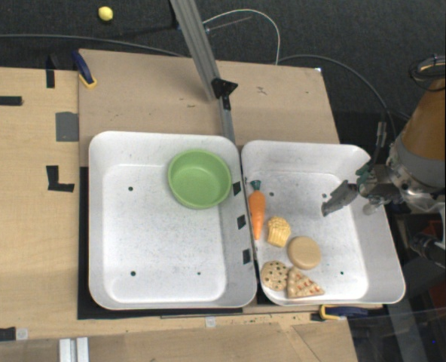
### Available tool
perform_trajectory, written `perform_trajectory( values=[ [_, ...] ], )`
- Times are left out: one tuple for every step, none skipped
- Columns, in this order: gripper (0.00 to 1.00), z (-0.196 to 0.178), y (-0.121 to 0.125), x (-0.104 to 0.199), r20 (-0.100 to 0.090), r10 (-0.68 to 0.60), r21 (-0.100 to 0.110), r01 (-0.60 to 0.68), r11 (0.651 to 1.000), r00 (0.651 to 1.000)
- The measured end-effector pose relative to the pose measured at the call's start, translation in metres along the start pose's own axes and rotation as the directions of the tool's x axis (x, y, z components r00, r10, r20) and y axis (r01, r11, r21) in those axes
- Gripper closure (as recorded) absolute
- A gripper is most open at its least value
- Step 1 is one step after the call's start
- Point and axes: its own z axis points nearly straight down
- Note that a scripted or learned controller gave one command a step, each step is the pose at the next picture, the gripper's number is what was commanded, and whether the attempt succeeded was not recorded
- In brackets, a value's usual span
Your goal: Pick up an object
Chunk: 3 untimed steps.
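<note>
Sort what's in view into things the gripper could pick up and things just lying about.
Pickable, right bin:
carrot
yellow corn piece
round tan biscuit
speckled cookie
pizza slice
Left bin: green bowl

Lying about:
yellow ball on the dark floor
blue clamp at the board's corner

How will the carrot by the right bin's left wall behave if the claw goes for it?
The carrot looks like a smooth, rigid toy, so probably light and a bit slippery. Its tapered, rounded shape may roll or pivot sideways when nudged. It lies close against the right bin's left wall, so a finger likely has little room on that side.
</note>
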Motion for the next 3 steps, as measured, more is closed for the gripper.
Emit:
perform_trajectory(
  values=[
    [0.0,0.0,0.0,0.0,0.0,0.0,0.0,0.0,1.0,1.0],
    [0.0,0.064,0.003,-0.002,-0.001,0.002,0.007,-0.002,1.0,1.0],
    [0.0,0.127,0.001,0.004,-0.002,0.001,0.008,-0.001,1.0,1.0]
  ],
)
